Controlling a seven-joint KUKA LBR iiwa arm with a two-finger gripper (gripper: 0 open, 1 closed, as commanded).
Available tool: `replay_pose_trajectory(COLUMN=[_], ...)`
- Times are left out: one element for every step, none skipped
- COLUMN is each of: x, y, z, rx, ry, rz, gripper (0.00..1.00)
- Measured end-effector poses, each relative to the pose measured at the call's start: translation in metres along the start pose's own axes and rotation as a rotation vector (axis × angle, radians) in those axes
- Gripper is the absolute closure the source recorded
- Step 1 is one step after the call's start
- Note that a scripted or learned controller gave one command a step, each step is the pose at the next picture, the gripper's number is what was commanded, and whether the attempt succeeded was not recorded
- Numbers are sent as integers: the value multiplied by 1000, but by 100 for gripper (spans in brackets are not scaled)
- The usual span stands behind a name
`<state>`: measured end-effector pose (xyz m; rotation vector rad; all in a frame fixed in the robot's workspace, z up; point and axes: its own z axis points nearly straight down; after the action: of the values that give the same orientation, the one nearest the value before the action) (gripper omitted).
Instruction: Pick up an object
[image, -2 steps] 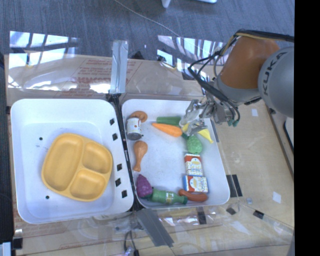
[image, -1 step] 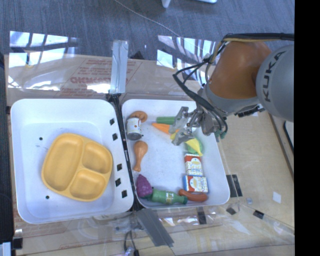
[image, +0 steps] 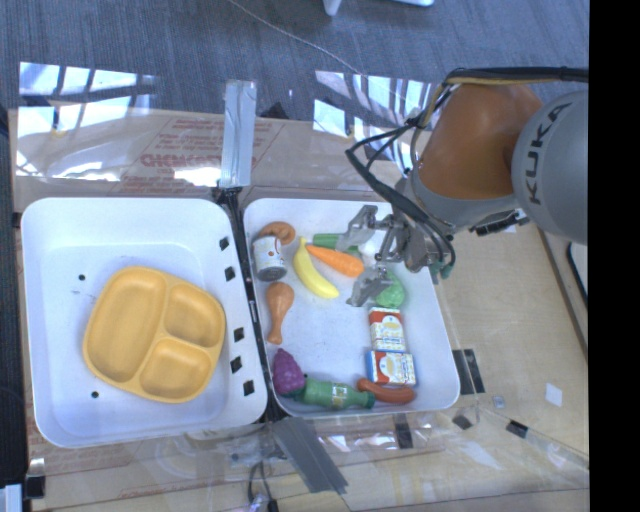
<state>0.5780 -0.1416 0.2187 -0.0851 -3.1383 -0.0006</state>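
Note:
My gripper (image: 363, 257) hangs over the upper right part of the right bin (image: 430, 345), fingers spread open with nothing between them. Just left of it lie an orange carrot (image: 335, 261) and a yellow banana (image: 314, 274). A green item (image: 390, 295) sits right under the lower finger (image: 366, 289). Further left are a small can (image: 268, 259), a croissant-like piece (image: 277, 232) and a chicken drumstick (image: 278, 306).
The right bin also holds two small cartons (image: 388, 329) (image: 391, 367), a sausage (image: 386, 392), a green bottle (image: 335, 393) and a purple item (image: 287, 372). The left bin (image: 60, 240) bears a yellow divided plate (image: 152, 332). Cables trail from the wrist above the bin.

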Motion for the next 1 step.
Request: replay_pose_trajectory(x=[-48], y=[4], z=[102], rx=[-1], ry=[3], rz=[20], gripper=[0])
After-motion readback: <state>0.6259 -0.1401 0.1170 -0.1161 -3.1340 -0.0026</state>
